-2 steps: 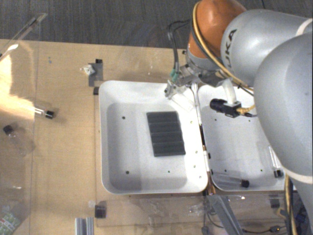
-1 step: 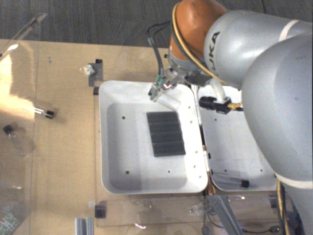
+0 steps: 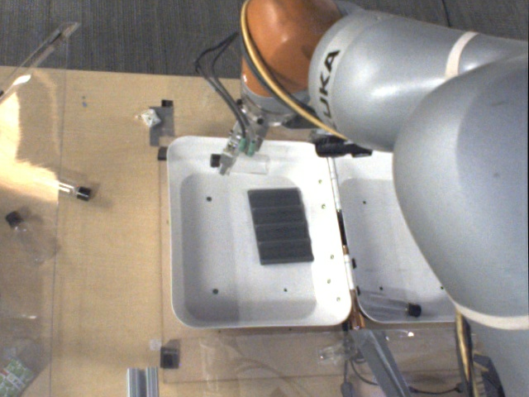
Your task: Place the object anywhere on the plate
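A dark grey ridged plate [image 3: 281, 225] lies flat in the middle of the left white bin [image 3: 194, 246]. My gripper [image 3: 234, 154] hangs over that bin's far rim, up and to the left of the plate and apart from it. Its tip is small and dark with a green spot. A pale, see-through patch [image 3: 254, 165] sits just right of the tip on the rim; I cannot tell what it is. The arm's orange band [image 3: 285, 31] and grey body hide the area above and to the right.
The right bin [image 3: 376, 246] is half covered by the arm, with a small black piece [image 3: 413, 310] near its front edge. Small dark bits [image 3: 83, 193] lie on the wooden bench at left. Black blocks [image 3: 165, 121] stand by the left bin's far corner.
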